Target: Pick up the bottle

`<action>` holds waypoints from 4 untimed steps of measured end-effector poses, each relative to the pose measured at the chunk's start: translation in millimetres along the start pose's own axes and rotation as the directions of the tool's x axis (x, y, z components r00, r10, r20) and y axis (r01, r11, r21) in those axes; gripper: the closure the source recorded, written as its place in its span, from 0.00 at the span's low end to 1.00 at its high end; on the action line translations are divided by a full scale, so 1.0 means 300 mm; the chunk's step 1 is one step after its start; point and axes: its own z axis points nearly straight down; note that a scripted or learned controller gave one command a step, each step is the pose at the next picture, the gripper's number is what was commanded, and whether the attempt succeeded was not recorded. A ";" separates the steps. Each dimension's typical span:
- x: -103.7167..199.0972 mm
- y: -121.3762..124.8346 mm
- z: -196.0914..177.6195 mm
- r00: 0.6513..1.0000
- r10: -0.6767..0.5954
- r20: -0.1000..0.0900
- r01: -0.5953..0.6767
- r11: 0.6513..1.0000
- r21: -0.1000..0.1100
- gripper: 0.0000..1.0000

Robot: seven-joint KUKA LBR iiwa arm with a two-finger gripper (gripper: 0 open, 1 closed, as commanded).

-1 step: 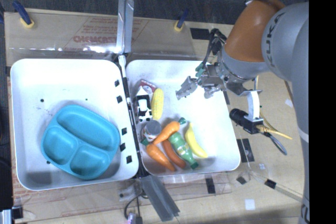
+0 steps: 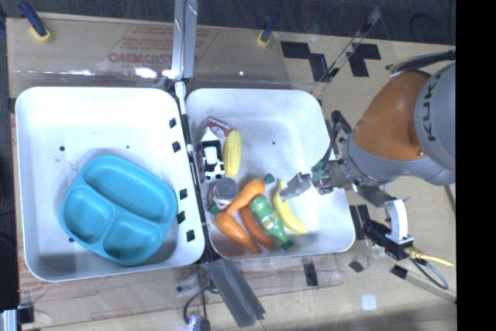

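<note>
Left bin (image 2: 31, 167): holds one blue divided plate (image 2: 118, 208) with three compartments, sitting toward the near side, slightly rotated. A row of black clips (image 2: 183, 190) runs along the divider between the two bins.

Right bin (image 2: 310, 108): everything is bunched in the near-left corner. Against the left wall, a small black-and-white carton (image 2: 210, 153), with something red and white (image 2: 216, 125) just behind it. A corn cob (image 2: 232, 153) lies right beside the carton, long axis pointing away from the camera. Below that, a grey can (image 2: 224, 189), top facing up. Two carrots: one (image 2: 245, 195) angled up to the right, touching the can; the other (image 2: 235, 232) lying along the near wall. A reddish-orange item (image 2: 255, 225) sits between them; can't tell what it is.

The bottle (image 2: 270, 218), green with a white label, lies on its side, on the carrot pile, cap end pointing toward the near-right. A banana (image 2: 289, 215) lies right beside it on the right, touching or nearly so.

Gripper (image 2: 297, 184) is low in the right bin, just above the banana's upper end and just right of the bottle. Nothing is between the fingers. How far apart they stand is too blurred to read, so can't tell. The grey arm (image 2: 403, 136) with the orange band comes in from the right edge, over the bin's right wall.
</note>
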 end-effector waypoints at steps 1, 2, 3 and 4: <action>0.086 -0.016 0.228 0.994 0.108 -0.001 -0.108 0.994 -0.001 0.00; 0.351 0.007 0.062 0.980 0.199 0.000 -0.199 0.980 -0.002 0.00; 0.411 0.084 -0.107 0.997 -0.081 0.001 0.081 0.997 -0.003 0.00; 0.154 0.124 -0.947 0.984 -0.176 0.002 0.176 0.984 -0.005 0.00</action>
